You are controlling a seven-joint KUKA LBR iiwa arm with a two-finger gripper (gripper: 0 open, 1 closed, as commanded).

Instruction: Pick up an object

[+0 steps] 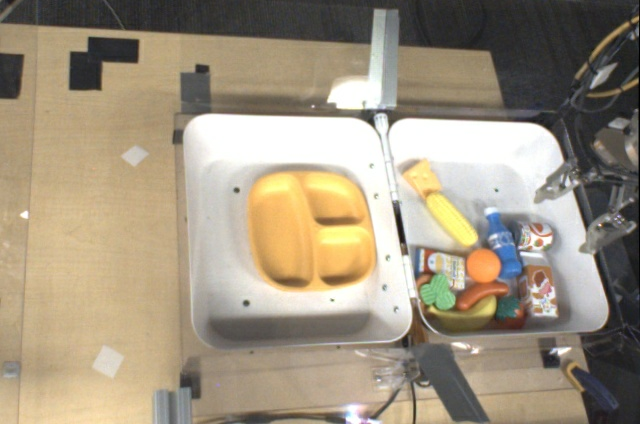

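Your nearest target, the toy corn cob (447, 215), lies in the right bin (470, 140), long axis slanting from upper left to lower right. The claw (585, 204) hangs past that bin's right rim, fingers spread wide, holding nothing.

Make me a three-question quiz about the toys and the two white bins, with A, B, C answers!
1. Where is the yellow divided tray?
A. left bin
B. right bin
C. on the bench

2. What colour is the small bottle?
A. red
B. blue
C. green

3. How do most toys in the right bin lie?
A. spread evenly
B. piled in the near right corner
C. stacked on the tray

Answers: 1 A, the tray sits inside the left bin. 2 B, its body is blue. 3 B, they crowd around the orange ball.
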